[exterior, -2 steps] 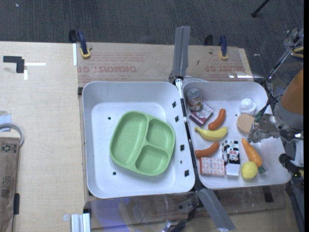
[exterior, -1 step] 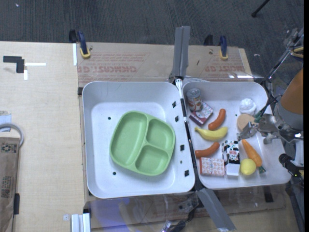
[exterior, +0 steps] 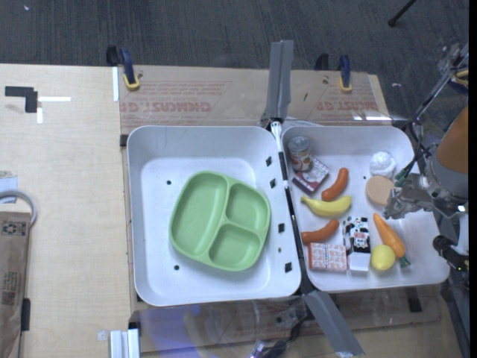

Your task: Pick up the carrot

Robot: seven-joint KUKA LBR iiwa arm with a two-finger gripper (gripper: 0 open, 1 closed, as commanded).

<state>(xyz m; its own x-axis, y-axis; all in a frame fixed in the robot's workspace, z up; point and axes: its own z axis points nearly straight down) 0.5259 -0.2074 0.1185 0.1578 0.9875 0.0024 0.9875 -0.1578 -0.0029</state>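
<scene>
Hovering just over the carrot's (exterior: 389, 235) top end, the gripper (exterior: 396, 204) isn't lifting anything yet; can't tell its grip state, so the pickup's still pending.

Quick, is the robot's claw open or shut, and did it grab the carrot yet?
Gripper: cannot tell open or shut. It hangs just above the carrot, which lies in the right bin.

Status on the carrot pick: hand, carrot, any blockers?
Hand low at the right bin's right side, just above the carrot's top end. Carrot lying free on the bin floor. Lemon touching its lower side; cookie close above.
</scene>
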